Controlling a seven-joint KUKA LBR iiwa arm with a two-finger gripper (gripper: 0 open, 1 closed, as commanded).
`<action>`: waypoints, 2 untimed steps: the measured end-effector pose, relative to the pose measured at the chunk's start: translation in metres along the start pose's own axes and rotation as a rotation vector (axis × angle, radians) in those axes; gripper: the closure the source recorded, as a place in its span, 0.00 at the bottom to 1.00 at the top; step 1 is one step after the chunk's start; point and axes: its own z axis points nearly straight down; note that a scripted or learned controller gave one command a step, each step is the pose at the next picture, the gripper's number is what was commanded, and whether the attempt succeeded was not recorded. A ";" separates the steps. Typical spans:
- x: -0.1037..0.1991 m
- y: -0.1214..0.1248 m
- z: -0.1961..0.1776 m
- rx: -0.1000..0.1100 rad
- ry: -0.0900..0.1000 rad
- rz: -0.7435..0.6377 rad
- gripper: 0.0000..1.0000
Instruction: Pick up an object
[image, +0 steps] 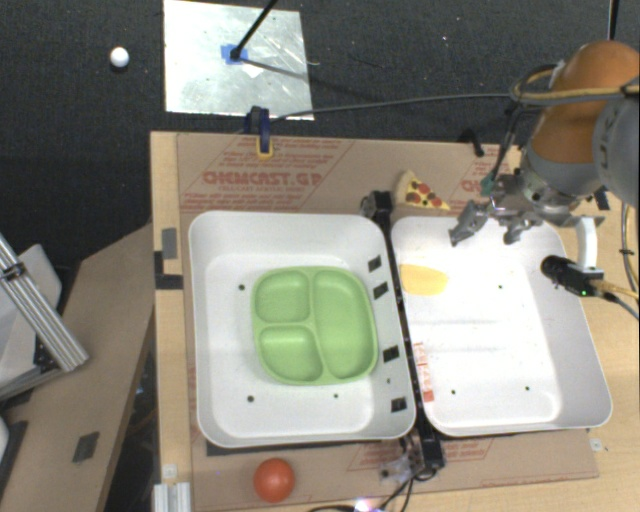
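Pincer: the two-finger pincer hung over the far edge of the right shallow white bin, its grey fingers spread apart with nothing between them.
Likely target: a flat yellow oval object lay on the right bin's floor near its far-left corner, nearer the camera and to the left of the pincer, apart from it.
Other candidates: a green plastic three-compartment tray sat in the middle of the left shallow white bin; a pizza-slice toy rested on the brown cardboard sheet just beyond the bins; an orange-red ball sat on the bench in front of the left bin.
Step in hand: judged to be the approach, with no grasp made yet.
Doing it well: the pincer would need to shift left and toward the camera until centred over the yellow piece, then descend straight with the fingers straddling its narrower width (it looked thin, so the tips should nearly reach the bin floor).
Risk: the bin's left wall stood close by, so the fingers could knock it.
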 end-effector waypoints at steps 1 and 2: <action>0.000 0.003 -0.009 -0.013 -0.001 -0.002 0.00; 0.003 0.005 0.032 -0.012 -0.001 -0.003 0.00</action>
